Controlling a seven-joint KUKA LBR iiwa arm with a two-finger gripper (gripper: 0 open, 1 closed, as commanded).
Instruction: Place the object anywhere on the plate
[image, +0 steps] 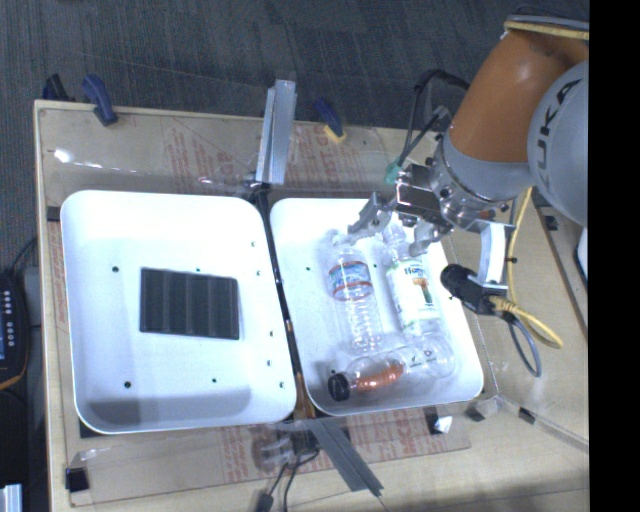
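— Hovering at upper right of the frame, the gripper (398, 228) has its fingers spread and holds nothing.
— Where's the object?
— Three bottles (355, 300) lie in the right bin (300, 300); the dark plate (190, 302) sits centre-left.
— So it's the reach step; next it must descend and grasp one.

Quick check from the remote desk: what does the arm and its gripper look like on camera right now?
The arm is grey with a broad orange band above the wrist and dark lettering on the grey shell. The gripper is a metal two-finger unit with pale fingers. Thin dark cables loop beside the wrist, and a yellow cable trails below it.
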